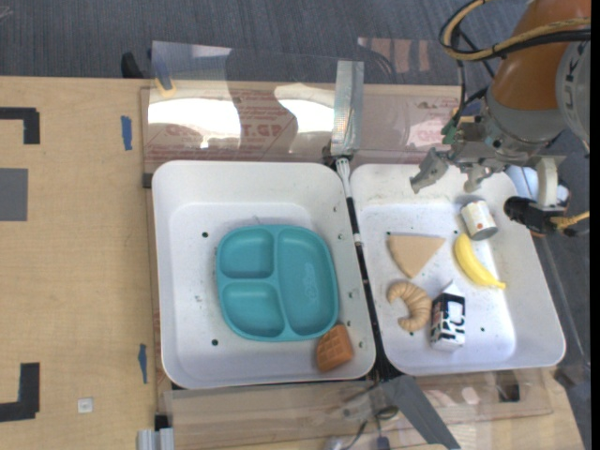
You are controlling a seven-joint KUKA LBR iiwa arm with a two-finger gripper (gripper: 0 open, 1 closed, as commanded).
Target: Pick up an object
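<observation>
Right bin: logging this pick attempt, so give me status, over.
Hand hovers above right bin's far edge, nothing between its fingers. Banana, croissant, small can lie unpicked. Nothing blocks them.

Right bin (534, 340): banana (478, 262), can (477, 219), wedge (415, 251), croissant (410, 305) and carton (448, 320) are crowding its middle; bare floor is lying open along the near edge. Left bin (178, 251): teal tray (277, 282) is occupying the centre.

Glossy teal plastic tray (277, 282) in smooth white bin (178, 251); matt wooden bench (70, 251)
</observation>
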